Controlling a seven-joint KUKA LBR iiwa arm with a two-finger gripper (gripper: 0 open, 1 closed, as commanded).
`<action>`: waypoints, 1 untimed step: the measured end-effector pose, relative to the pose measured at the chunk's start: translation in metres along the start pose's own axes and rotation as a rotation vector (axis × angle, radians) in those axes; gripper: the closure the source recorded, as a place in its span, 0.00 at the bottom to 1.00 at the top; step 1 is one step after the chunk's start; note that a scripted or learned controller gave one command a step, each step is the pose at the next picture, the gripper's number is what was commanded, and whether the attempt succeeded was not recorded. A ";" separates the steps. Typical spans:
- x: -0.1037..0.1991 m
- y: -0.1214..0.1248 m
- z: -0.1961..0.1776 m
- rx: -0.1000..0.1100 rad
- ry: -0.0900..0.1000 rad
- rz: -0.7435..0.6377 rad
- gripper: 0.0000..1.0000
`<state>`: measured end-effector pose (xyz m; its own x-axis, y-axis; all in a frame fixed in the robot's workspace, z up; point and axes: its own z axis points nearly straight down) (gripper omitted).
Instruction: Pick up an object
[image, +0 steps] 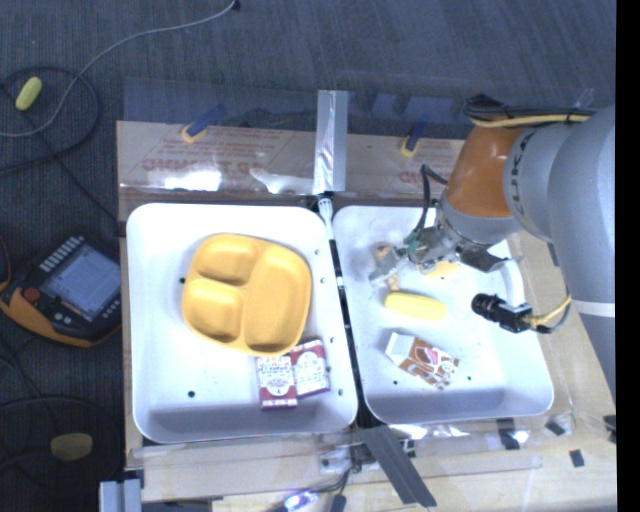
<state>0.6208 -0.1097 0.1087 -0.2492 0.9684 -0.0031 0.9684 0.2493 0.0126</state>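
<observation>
Hovering above the yellow banana (415, 305), the pincer (405, 255) hides its state; carton (422, 360) print unreadable.

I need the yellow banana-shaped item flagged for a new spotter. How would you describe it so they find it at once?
Look in the right bin, the one the arm reaches into. Near its middle, below the gripper, lies the yellow banana-shaped item. Its neighbour, the flat red-and-white packet, is printed and angular; this one is plain yellow and rounded.
</observation>
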 end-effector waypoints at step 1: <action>-0.009 0.016 0.020 0.006 0.000 0.165 0.00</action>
<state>0.6386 -0.1150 0.0893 -0.0866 0.9962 -0.0013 0.9962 0.0867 0.0073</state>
